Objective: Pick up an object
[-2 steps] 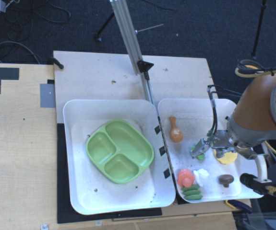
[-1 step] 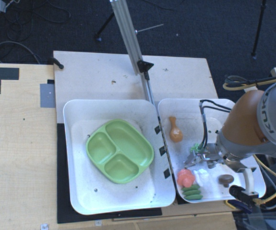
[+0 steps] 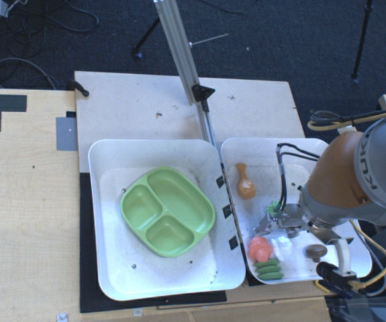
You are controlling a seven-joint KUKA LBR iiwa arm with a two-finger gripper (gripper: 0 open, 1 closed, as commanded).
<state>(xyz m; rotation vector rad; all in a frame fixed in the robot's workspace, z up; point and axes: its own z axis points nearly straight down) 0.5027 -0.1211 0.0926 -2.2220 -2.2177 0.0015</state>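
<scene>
The pink toy fruit [image 3: 260, 249] lies near the right bin's [image 3: 293, 146] front edge, beside green pea pods [image 3: 269, 270]; likely light, smooth plastic, best pinched across its middle. Whether the jaws are parted, I cannot tell.

Two white bins [image 3: 105, 180], one green tray [image 3: 168, 210], four small objects [image 3: 260, 249].

Grey arm [image 3: 379, 173] with a broad orange band [image 3: 337, 173] above the wrist, dark lettering partly showing on the grey shell, black cables [image 3: 288, 154] looping off it, metallic silver end effector [image 3: 278, 225] with green touches.
</scene>
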